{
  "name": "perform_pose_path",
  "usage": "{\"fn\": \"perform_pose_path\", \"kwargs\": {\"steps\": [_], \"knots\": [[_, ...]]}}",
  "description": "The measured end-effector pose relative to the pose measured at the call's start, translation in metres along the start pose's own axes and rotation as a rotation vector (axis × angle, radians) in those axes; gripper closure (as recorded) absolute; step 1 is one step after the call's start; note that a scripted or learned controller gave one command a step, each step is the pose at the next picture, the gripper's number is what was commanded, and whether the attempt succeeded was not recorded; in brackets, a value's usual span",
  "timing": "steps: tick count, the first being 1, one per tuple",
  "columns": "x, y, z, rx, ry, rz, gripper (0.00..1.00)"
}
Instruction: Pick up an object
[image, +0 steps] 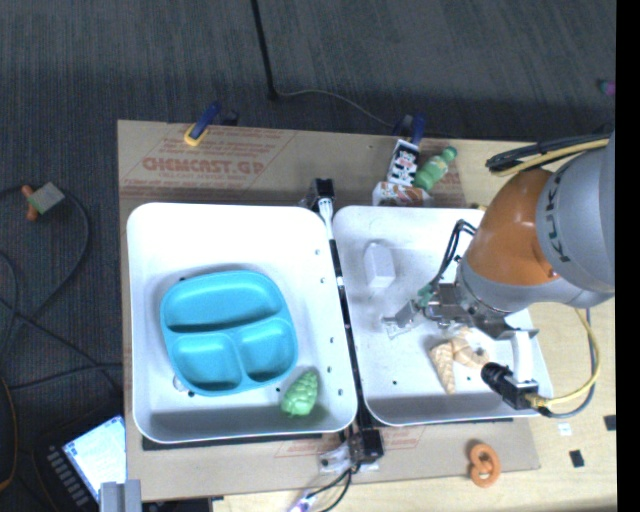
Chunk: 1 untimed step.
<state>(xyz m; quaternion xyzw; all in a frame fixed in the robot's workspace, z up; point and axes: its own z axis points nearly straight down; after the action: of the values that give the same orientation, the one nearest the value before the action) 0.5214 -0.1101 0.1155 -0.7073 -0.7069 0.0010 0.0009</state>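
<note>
My gripper (404, 314) hangs low over the middle of the right bin (400, 400), reaching in from the right under the orange-banded wrist. A tan, shell-like object (449, 361) lies just below and to the right of it, partly under the wrist. A pale translucent object (380, 264) rests on the bin floor above and left of the gripper. In the left bin (145, 300) a blue divided tray (228, 331) lies flat, with a green bumpy object (300, 393) at its lower right corner.
A green-and-white bottle-like item (420, 172) lies on the cardboard behind the right bin. A small orange ring (484, 462) sits on the cardboard in front. Clamps hold the bin rims at the centre divider (340, 300). Cables run by the arm's base.
</note>
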Motion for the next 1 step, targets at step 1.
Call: {"fn": "perform_pose_path", "kwargs": {"steps": [1], "knots": [[-0.0118, -0.0116, 0.0099, 0.0, 0.0, 0.0, 0.0]]}}
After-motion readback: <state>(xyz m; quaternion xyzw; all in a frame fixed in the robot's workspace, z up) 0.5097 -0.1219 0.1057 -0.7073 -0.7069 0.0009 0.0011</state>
